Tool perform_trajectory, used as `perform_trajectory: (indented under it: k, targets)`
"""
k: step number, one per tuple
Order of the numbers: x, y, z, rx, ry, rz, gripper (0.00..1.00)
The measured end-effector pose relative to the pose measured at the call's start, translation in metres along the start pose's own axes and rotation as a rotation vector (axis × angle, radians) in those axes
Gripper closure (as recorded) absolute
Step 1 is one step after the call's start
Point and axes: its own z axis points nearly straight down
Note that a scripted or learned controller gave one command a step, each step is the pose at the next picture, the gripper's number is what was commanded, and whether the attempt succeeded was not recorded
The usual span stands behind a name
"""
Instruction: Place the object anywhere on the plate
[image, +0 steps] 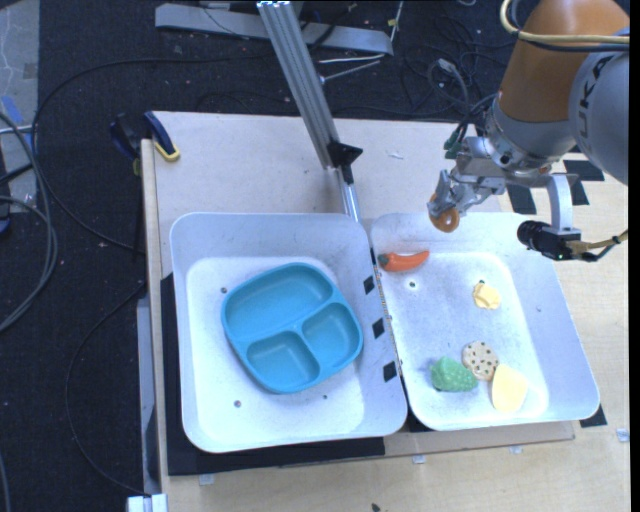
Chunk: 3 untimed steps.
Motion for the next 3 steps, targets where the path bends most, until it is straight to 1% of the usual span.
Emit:
perform_trajectory:
  k: [1,2,3]
  targets:
    - [0.044,-0.005,0.007,0.0,0.0,0.001,1.0]
    - [0.095,-0.027,0.01,0.001,0.001,0.0,1.0]
    - [0.15,-0.036,0.009,0.001,0.0,-0.001,1.0]
